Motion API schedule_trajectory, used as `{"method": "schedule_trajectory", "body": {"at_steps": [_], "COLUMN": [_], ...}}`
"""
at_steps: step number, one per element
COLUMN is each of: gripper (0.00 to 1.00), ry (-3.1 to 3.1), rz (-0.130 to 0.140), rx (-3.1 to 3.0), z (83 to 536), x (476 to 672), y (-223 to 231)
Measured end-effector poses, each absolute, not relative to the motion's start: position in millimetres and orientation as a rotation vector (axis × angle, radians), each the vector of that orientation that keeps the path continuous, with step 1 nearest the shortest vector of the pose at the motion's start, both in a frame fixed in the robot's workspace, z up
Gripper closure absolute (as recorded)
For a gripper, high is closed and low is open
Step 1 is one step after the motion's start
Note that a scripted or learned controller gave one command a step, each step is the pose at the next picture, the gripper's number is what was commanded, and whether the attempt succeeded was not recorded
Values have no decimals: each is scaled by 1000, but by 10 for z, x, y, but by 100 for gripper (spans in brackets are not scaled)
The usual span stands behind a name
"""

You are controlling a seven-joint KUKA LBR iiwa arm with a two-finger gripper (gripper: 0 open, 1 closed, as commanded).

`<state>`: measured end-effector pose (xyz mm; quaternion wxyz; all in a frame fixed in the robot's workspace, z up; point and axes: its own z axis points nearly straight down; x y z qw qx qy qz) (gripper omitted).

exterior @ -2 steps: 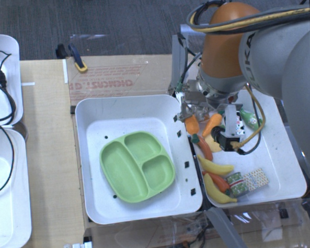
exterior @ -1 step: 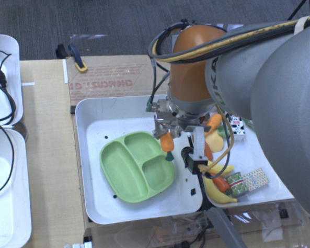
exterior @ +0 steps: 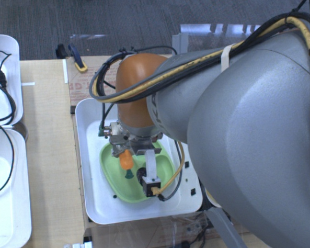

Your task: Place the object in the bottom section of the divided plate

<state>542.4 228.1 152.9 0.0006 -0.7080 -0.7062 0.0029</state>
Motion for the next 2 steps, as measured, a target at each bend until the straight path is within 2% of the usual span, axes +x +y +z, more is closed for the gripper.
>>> {"method": "schedule_trajectory", "body": {"at_steps": [1, 2], "gripper": [0, 0], "ry": [-2217, -2420], "rz": [9, 6], "rx": [-2225, -2002], "z": [1531, 2328], "x": [5427, 4777], "y": [2278, 2284]}}
